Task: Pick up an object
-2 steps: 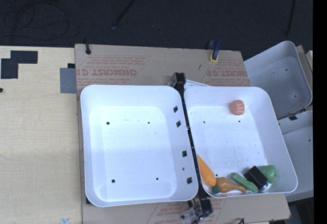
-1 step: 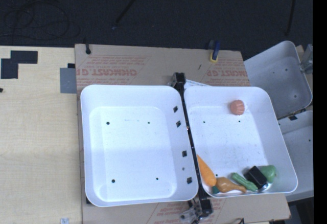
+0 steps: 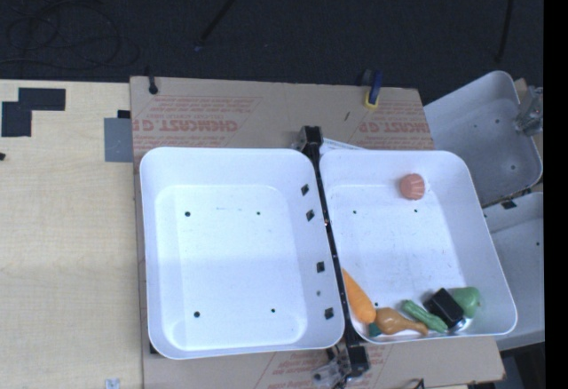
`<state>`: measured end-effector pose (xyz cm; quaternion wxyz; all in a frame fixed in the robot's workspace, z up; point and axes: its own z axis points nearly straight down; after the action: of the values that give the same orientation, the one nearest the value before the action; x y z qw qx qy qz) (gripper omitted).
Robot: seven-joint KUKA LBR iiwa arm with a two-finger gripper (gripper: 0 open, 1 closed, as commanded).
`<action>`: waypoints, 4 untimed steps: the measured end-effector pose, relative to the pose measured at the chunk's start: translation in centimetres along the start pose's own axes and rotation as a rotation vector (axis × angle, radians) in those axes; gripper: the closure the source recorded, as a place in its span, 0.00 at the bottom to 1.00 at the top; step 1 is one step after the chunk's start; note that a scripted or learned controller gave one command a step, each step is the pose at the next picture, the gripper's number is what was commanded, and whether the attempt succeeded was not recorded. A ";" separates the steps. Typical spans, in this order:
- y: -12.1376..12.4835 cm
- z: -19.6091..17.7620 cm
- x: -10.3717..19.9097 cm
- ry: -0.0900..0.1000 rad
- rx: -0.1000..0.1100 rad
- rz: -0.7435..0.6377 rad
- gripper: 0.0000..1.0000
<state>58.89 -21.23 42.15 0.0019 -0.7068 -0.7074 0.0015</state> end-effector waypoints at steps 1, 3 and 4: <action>5.6 10.8 0.1 0.003 0.006 -0.004 1.00; 5.5 22.0 0.1 0.002 0.004 0.000 1.00; 5.6 20.5 0.0 -0.001 -0.002 -0.001 1.00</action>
<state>64.43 -21.24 21.64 0.0008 -0.7067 -0.7076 0.0008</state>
